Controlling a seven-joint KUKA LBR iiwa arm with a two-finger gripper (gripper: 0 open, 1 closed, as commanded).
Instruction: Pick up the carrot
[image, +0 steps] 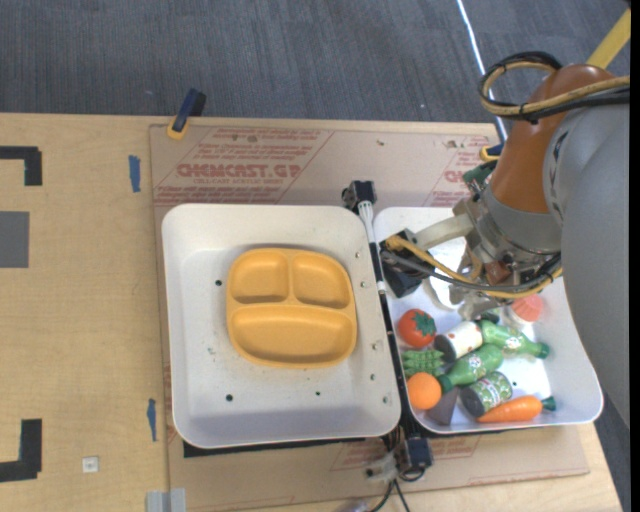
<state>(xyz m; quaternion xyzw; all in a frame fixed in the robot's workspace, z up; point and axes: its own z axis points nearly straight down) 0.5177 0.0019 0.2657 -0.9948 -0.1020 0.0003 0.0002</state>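
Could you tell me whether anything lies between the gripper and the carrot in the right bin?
Yes. The gripper hangs over the right bin's far half, while the carrot lies at its near edge. Two green bottles and a dark-capped one lie between them, crowding the carrot's far side.

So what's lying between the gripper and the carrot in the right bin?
In the camera view, green bottles lie between the gripper and the carrot, with a dark can just above the carrot.

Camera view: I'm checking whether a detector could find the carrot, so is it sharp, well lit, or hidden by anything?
Camera view: the carrot is sharp and evenly lit at the right bin's near edge, without glare; a green bottle crowds its upper side, and the arm's bulk above blocks the bin's far part.
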